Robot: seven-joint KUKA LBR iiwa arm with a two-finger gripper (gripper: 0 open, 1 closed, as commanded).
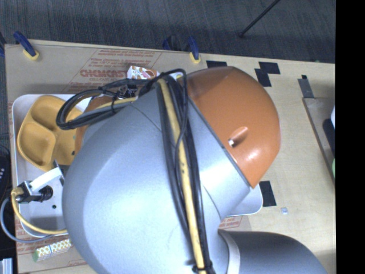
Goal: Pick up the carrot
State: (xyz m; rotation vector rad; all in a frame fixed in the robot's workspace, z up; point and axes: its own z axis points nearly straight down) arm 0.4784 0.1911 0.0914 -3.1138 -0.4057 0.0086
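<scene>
On the bench, carrot's spot can't be told: grey arm (131, 204) covers most of both bins. Its long axis, which way it points & how it looks can't be told either. Gripper open or clenched: can't tell, hidden under arm's bulk.

Nearest visible item: lumpy ochre-yellow thing (39, 133), soft-looking, in upper-left corner of left bin (12, 104), touching the bin's wall. Its right side is cut off by the arm.

Arm: orange band (242, 124) at upper right. Black cables (174, 147) run lengthwise down the grey shell and loop out to the left over the yellow thing.

Right bin (255, 205): just a white corner peeks out below the orange band.

Bench top (296, 170) is pale tan board w/ red print (108, 72) near the far edge and black tape squares (268, 69) by the right bin. A blue clamp (25, 45) grips the far-left edge, another (193, 47) mid far edge. Small patterned strip (52, 249) lies at lower left, outside the bin. Floor (114, 10) beyond is dark carpet.
</scene>
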